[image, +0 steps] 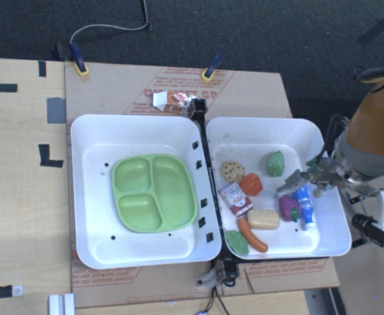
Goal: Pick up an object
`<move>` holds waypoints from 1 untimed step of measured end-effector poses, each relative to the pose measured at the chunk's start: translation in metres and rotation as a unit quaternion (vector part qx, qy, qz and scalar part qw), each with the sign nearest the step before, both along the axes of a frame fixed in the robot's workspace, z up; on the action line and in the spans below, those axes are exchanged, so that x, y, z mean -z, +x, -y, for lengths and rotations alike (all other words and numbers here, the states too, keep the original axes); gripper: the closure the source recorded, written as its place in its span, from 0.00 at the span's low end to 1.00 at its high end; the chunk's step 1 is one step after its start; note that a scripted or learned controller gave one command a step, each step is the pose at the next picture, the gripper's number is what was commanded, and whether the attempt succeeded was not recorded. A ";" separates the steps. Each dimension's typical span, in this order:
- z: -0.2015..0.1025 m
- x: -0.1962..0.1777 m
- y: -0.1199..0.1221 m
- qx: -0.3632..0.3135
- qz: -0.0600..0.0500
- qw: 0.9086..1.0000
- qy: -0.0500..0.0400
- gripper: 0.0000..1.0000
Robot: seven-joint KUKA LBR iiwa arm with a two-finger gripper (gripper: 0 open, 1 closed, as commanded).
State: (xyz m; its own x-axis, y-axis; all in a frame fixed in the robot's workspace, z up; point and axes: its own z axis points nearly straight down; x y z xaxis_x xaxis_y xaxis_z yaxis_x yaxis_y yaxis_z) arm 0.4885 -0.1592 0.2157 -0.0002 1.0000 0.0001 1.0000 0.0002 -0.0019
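Over the right bin (323,136) — end effector (303,184) hovers, grip state perhaps unreadable — beside purple toy (288,207)

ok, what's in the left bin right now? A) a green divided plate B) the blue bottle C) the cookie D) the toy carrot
A: the green divided plate lies in the left bin, while the carrot, blue bottle and cookie all sit in the right bin.
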 end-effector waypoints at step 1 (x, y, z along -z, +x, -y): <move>0.024 0.121 0.006 -0.002 0.001 1.000 0.002 0.00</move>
